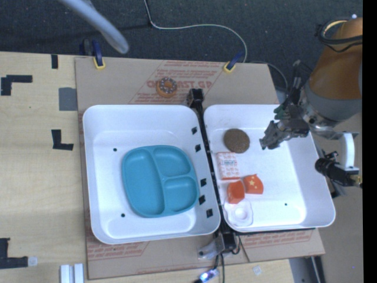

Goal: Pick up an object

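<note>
My table (pixel 35 158) is pale wood with black tape marks (pixel 59 140); a cardboard sheet (pixel 118 75) lies clamped on it, dark carpet (pixel 235 10) beyond.

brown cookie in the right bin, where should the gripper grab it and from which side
The brown cookie looks like a flat round disc lying on the floor of the right bin, apart from the packet below it. Probably best taken straight from above, fingers closing across its rim. The gripper sits just to its right.
</note>
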You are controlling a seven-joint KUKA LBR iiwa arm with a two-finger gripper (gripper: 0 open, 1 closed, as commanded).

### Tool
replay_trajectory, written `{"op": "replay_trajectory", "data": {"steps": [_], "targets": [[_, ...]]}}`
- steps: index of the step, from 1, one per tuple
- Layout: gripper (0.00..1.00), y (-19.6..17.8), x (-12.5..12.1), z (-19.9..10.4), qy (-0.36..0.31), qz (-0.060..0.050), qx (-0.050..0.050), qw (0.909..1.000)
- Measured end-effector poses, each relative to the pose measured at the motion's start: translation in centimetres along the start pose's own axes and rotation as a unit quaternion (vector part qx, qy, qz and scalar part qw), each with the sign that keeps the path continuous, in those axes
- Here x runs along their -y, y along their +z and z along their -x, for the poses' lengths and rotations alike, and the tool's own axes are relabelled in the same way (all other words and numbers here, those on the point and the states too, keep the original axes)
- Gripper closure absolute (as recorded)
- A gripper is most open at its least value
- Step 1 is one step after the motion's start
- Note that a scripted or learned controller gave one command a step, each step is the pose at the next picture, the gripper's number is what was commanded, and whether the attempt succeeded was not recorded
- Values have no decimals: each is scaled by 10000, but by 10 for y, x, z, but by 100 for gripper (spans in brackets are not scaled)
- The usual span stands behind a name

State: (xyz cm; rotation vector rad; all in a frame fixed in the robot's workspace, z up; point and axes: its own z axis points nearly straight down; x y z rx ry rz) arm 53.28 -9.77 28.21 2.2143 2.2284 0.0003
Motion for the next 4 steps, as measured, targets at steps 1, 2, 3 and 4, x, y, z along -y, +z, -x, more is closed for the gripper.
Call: {"op": "replay_trajectory", "data": {"steps": [1, 2, 3, 4], "targets": [[100, 7, -18, -41, 19, -8, 6, 10000], [100, 9, -29, -91, 19, -9, 5, 10000], [100, 34, -42, -142, 5, -21, 2, 10000], [100, 52, -52, -198, 15, -9, 7, 10000]]}}
